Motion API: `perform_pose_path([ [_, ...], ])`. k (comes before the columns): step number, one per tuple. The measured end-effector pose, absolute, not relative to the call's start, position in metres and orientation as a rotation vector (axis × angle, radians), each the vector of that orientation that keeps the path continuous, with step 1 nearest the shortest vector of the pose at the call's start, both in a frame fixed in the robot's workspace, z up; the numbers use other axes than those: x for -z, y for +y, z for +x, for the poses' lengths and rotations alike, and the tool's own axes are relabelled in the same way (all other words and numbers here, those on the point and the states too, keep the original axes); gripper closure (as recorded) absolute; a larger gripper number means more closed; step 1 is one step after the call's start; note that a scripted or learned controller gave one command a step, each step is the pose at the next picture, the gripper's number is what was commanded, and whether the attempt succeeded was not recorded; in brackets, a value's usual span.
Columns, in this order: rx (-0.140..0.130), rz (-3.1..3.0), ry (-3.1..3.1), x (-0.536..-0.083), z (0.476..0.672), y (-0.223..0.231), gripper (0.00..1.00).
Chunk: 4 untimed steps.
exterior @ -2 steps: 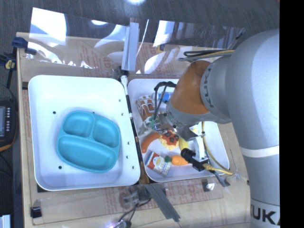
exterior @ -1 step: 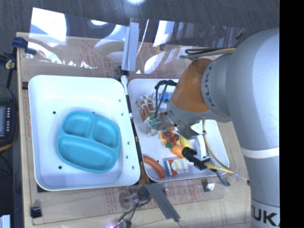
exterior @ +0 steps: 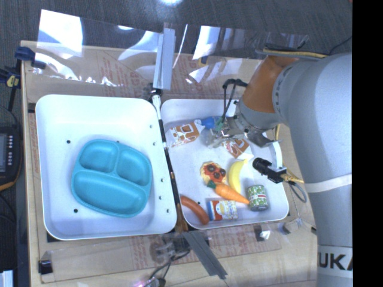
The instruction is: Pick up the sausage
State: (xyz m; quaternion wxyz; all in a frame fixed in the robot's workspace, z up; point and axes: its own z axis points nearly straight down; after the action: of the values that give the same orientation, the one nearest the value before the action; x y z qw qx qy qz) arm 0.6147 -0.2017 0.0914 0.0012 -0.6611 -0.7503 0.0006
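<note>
At the right bin's [exterior: 179, 109] far end, the fingers' [exterior: 220, 133] opening cannot be told.

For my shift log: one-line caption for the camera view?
Gripper over right bin's far end; sausage lies at its near-left corner, untouched.

Grey KUKA-lettered arm [exterior: 323, 130] with an orange band [exterior: 261, 91] and black cable [exterior: 227, 97].

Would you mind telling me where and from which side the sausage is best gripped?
Probably at its middle, coming straight down. The sausage lies flat and slanted near the front left corner of the right bin, so closing across its narrow width suits it. The bin wall and the small bottle crowd its ends.
</note>
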Motion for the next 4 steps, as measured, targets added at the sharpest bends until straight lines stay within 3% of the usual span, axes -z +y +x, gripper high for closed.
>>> perform_pose_path([
  [1,-0.001,-2.074,-2.356,-0.091,0.615,-0.201,0.00],
  [2,-0.002,-1.690,-2.642,-0.091,0.566,-0.166,0.00],
  [3,-0.003,-1.685,-2.644,-0.101,0.566,-0.166,1.00],
  [4,-0.003,-1.685,-2.644,-0.101,0.566,-0.166,0.00],
])
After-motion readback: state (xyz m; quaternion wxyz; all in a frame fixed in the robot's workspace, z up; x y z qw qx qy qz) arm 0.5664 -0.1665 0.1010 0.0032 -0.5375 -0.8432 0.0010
